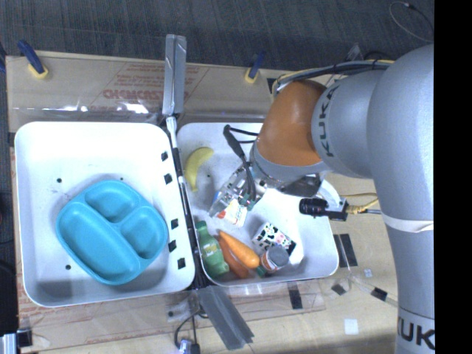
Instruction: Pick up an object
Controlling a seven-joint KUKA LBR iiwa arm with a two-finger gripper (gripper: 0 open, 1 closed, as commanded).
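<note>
The gripper (234,198) hangs low inside the right bin (324,260), just right of the banana (196,165) and just above the carrot (240,251); whether its jaws are open or shut cannot be told from this angle. To do the step well, the arm would likely need to centre over one item, perhaps the carrot beside the green bottle (209,251), rather than straddle two, and descend straight.

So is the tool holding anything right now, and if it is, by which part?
Cannot be told. The tool hangs low in the right bin, just right of the banana and above the carrot, with no item clearly gripped.
</note>
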